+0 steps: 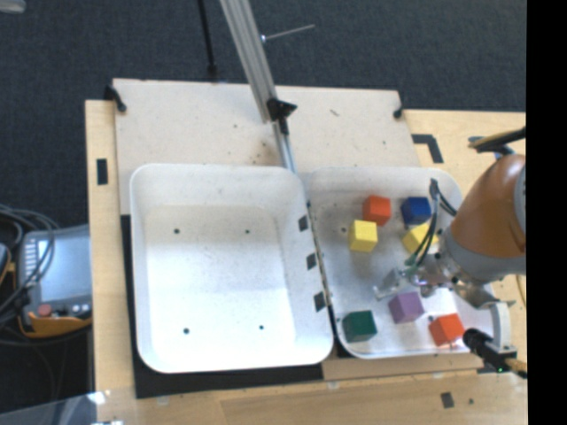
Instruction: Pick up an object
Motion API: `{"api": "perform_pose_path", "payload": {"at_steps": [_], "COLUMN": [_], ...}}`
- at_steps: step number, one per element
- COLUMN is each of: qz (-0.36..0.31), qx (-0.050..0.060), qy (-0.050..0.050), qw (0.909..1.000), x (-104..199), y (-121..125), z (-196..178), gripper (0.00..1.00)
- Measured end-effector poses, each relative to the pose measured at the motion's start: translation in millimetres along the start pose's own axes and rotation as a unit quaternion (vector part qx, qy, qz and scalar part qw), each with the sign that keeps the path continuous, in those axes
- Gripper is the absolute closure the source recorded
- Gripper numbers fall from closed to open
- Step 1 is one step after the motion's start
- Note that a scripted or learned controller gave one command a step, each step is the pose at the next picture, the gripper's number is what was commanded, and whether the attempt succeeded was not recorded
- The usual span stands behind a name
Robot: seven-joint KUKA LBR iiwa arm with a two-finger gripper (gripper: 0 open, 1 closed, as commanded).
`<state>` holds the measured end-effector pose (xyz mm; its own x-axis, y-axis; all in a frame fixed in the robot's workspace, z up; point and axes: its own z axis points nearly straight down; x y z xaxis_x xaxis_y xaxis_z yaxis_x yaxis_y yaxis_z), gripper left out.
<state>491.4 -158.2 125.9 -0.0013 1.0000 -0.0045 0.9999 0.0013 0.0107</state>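
The arm (492,215) enters from the right edge of the frame and hangs over the right bin (341,330). Its hand (409,282) sits low in that bin, just above the purple cube (407,306); whether it is open or closed I cannot tell. Around it lie an orange cube (377,208), blue cube (415,209), two yellow cubes (363,235), a green cube (360,325) and a red-orange cube (446,328). The left bin (151,237) takes the middle left.
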Motion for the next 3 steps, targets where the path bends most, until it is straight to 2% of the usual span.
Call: {"api": "perform_pose_path", "payload": {"at_steps": [1, 2, 3], "qz": [0.003, 0.006, -0.001], "qx": [0.005, 0.003, 0.002], "qy": [0.001, 0.002, 0.001], "qw": [1.0000, 1.0000, 1.0000], "x": [-2, -3, -1], "y": [0, 2, 11], "z": [28, 17, -29], "gripper": [0.00, 1.00, 1.00]}}
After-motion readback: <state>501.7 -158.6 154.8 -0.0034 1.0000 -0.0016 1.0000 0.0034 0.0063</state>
